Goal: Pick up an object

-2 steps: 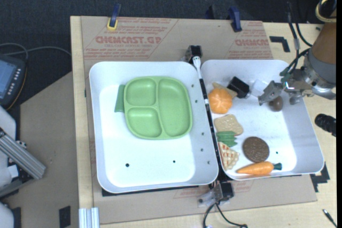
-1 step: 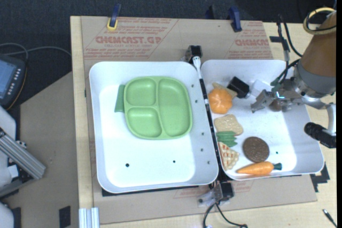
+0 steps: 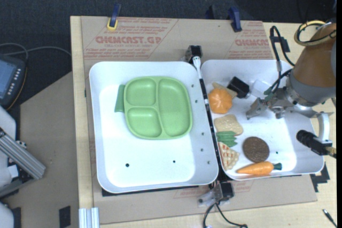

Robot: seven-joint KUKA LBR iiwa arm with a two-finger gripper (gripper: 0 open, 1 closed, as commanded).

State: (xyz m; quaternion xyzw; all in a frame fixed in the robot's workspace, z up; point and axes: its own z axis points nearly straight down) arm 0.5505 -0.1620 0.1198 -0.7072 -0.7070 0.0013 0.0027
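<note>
My gripper (image 3: 265, 110) hangs over the middle of the right bin (image 3: 299, 141), open, with nothing between its fingers and bare white floor beneath it. To its left lie an orange fruit (image 3: 220, 100) and a black block (image 3: 238, 86). Below it sits a round brown cookie (image 3: 256, 149), and a carrot (image 3: 258, 168) lies along the bin's front edge. A pale cracker (image 3: 228, 124), a green bean pod (image 3: 227, 137) and a waffle piece (image 3: 228, 156) line the bin's left wall.
The left bin (image 3: 107, 131) holds a green divided plate (image 3: 157, 106). A small white object (image 3: 260, 85) lies near the right bin's back. Cables (image 3: 278, 48) run down behind the wrist, and a black arm fitting (image 3: 312, 141) overhangs the bin's right side.
</note>
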